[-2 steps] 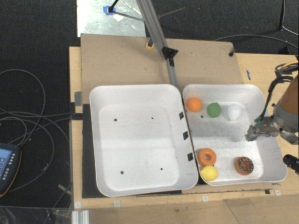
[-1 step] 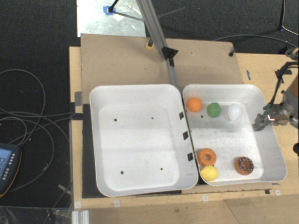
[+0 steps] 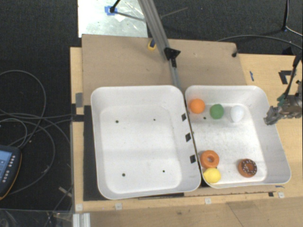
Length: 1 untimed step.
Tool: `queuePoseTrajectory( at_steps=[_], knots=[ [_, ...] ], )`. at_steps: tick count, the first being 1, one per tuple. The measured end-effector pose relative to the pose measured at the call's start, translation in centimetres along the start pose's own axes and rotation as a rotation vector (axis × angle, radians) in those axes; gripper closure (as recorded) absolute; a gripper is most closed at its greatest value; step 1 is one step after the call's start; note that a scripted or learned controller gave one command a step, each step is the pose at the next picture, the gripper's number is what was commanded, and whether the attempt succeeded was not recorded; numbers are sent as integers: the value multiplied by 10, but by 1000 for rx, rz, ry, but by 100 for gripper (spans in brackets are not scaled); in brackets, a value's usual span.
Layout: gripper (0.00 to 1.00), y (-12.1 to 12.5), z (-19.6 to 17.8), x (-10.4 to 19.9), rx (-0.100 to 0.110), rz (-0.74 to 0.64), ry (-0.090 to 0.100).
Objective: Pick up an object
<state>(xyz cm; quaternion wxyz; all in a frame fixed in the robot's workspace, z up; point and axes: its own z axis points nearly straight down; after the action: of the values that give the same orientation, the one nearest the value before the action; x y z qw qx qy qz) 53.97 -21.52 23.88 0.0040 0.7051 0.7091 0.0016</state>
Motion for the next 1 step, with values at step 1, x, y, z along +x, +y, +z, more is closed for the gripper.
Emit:
queuePoseTrajectory(
  at_steps=[1],
  knots=[
    [100,14,-9,51,3,-5,4]
  ],
)
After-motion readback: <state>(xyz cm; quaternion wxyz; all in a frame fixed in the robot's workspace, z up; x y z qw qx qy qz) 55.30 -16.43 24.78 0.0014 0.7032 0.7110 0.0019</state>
